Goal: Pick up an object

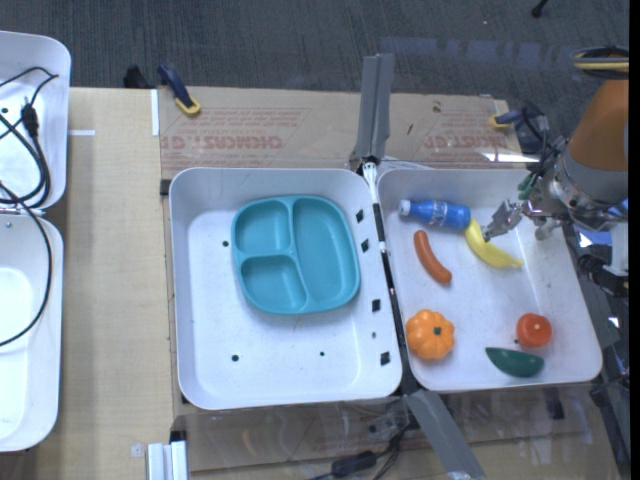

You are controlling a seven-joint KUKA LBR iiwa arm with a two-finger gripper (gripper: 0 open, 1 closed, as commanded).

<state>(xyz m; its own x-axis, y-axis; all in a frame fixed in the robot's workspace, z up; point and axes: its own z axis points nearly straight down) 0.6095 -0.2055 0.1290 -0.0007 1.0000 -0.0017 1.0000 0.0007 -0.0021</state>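
**Desk:** Your arm [600,138] reaches in from the right over the right-hand bin [560,368], its gripper [497,226] poised at the upper end of the banana [490,249]. Is anything held?

**Bench:** You can't claim that. The fingertips sit at the banana's top edge, touching or just above it, but whether they are apart or together cannot be told from this slant, and no fruit shows between them.

**Desk:** Where does the banana lie?

**Bench:** In the upper middle of the right bin, just below the blue bottle [436,211], beside the sausage [432,256]. The pumpkin [430,334], tomato [534,330] and green wedge [515,361] lie well apart, nearer the front. The teal divided plate [296,254] lies in the left bin [200,368].

**Desk:** Advice?

**Bench:** In my judgement, you should straddle the banana across its narrow width, nearer its middle than its tip, descend fully before closing, and keep clear of the bottle; the curved skin may slip sideways.
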